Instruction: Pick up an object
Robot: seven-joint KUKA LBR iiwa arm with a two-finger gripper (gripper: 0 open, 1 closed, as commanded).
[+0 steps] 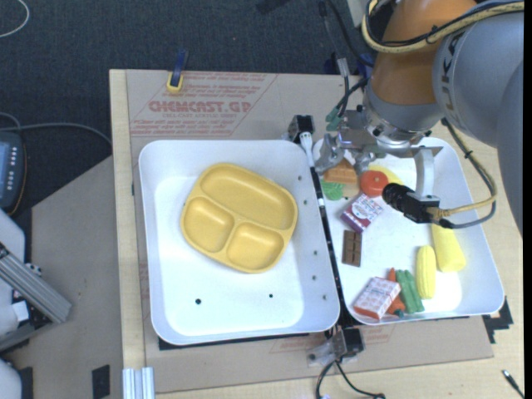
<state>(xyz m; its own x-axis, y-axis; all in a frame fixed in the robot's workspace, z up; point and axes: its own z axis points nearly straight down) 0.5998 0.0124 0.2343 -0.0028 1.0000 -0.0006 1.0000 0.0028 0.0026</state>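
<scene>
Camera view from above puts the pincer (341, 158) low over the far left corner of the right bin (490, 283), close to the wall it shares with the left bin (151, 223). Whether it is released or clenched cannot be told from this angle, and nothing can be seen gripped in it. The grey arm (482, 65), with its orange band, comes down to it from the upper right.

Directly beneath the pincer lies an orange piece (339, 174), partly covered by the metal above it. Just in front of that, against the dividing wall, sits a small green piece (333, 192). To the right of the orange piece is a round red-orange item (375, 181). A purple and white packet (363, 212) lies a little nearer the camera, and a brown chocolate bar (352, 248) lies lengthwise nearer still, close to the dividing wall.

Along the right side of this bin are two yellow pieces side by side: a pale yellow one (450, 249) and a ribbed, corn-like one (426, 271). At the front edge a red and white packet (376, 298) rests beside a green pod-like item (410, 290).

The left bin holds a yellow divided plate (239, 216), tilted in plan, with three compartments. Both bins stand on a cardboard sheet (208, 102) printed in red lettering, with a blue and yellow clamp (176, 75) at its far edge.
</scene>
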